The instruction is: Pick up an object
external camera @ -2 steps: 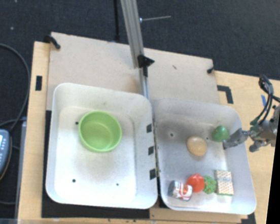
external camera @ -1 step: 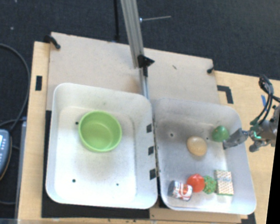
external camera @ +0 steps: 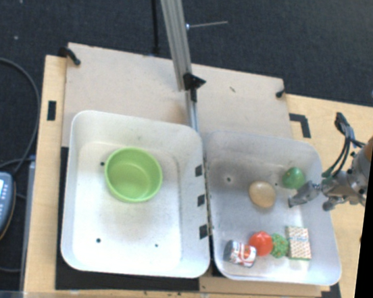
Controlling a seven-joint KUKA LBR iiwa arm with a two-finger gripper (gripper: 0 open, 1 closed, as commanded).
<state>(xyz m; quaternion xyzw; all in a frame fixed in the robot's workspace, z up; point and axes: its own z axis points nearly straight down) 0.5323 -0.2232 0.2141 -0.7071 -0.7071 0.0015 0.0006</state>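
Counting one green bowl [external camera: 134, 175], two bins [external camera: 93, 133]

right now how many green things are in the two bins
3. A green bowl sits in the left bin. In the right bin, a small green ball lies near the gripper, and a small green piece sits between the red object and the box.

Fixed overhead slant over both bins [external camera: 75, 164]

Glossy plastic green bowl [external camera: 134, 175]; matt scuffed white bins [external camera: 80, 233]; wood bench [external camera: 47, 174].
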